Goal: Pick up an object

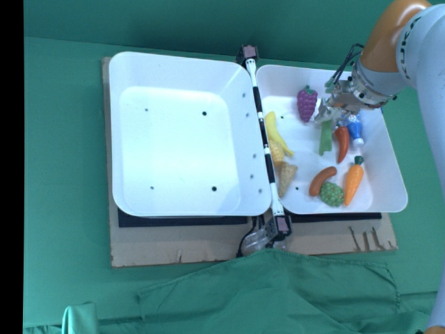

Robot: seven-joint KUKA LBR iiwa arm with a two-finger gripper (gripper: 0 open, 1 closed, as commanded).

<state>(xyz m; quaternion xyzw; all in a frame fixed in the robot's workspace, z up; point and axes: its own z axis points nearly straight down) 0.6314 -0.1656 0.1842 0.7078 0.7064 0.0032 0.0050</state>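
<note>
My gripper [331,115] hangs low over the back of the right bin [395,199], reaching in from the right. Just left of it lies a purple bunch of grapes [306,103]. Directly below its tip are a green pod [325,139], a red pepper [342,143] and a small blue and white bottle [355,129]. Further front lie an orange carrot [354,179], a brown sausage [322,180] and a green lumpy fruit [332,194]. A yellow banana [275,135] and a tan cone [286,177] rest by the bin's left wall. I see nothing between the fingers.
The left bin [132,68] stands beside the right one, joined by a black and white hinge bar [263,134]. Both sit on a cardboard sheet [174,252] over green cloth. A fold of green fabric [278,291] lies in front.
</note>
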